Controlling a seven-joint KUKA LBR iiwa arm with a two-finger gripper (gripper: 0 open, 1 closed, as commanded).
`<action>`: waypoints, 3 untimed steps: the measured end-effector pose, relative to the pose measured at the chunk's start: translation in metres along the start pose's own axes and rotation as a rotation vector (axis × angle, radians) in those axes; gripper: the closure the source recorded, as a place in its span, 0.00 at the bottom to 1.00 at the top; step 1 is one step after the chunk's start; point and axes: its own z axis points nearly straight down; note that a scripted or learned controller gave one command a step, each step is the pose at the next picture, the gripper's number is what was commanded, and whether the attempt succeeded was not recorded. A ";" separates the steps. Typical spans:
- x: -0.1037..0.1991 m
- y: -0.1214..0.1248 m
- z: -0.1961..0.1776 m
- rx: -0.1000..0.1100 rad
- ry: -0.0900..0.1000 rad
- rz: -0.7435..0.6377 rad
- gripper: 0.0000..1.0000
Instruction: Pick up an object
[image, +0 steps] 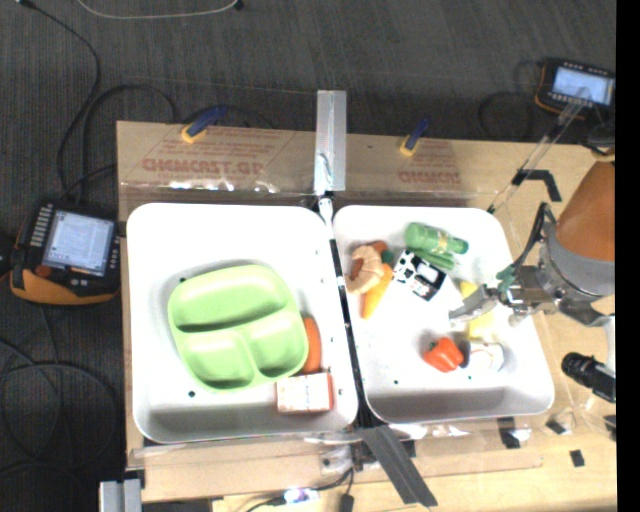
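My gripper (476, 303) hangs over the right side of the right bin (400, 400), reaching in from the right. Directly beneath it lies a yellow object (470, 289), partly covered by the gripper. A red-orange pepper (445, 353) and a small white item (491, 354) lie just in front of it. Farther left are a black-and-white block (416, 272), a green bottle (436, 240), an orange carrot (375, 291) and a tan piece (365, 262). I see nothing lifted off the bin floor.
The left bin (150, 400) holds a green divided plate (238, 325), an orange item (312, 341) at its right edge and a small pinkish box (303, 395). A metal bar (331, 140) stands behind the wall between the bins.
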 end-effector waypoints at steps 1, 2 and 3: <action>-0.044 0.052 0.127 -0.003 0.000 -0.263 0.00; -0.005 0.018 0.132 -0.013 -0.009 -0.245 0.00; -0.021 0.071 0.122 -0.003 0.000 -0.343 0.00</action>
